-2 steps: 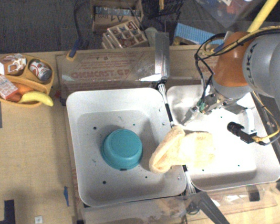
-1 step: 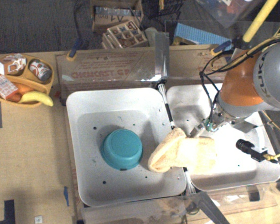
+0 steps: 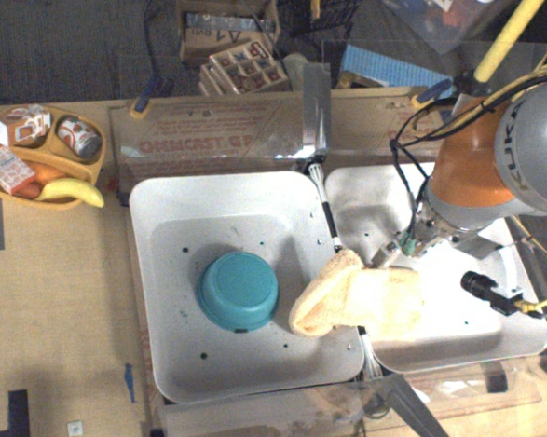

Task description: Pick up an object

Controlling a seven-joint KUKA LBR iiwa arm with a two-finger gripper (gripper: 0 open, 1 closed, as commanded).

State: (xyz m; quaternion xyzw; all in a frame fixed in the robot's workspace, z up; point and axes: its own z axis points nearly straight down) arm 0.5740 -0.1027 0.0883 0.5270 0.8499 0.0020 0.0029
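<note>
Cloth (image 3: 359,302) — a soft yellow one — drapes over the wall between the two bins, slumped toward the left bin (image 3: 161,211) where a teal bowl (image 3: 239,291) sits. Hand (image 3: 393,253) hovers at the cloth's one o'clock corner; can't tell how far open — likely going for that edge.

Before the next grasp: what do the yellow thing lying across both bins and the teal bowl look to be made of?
Yellow cloth: soft fabric, likely terry towel, matte and fuzzy, slumped in folds over the divider. Teal bowl: probably hard plastic, smooth with a faint sheen, resting upside down in the left bin.
</note>
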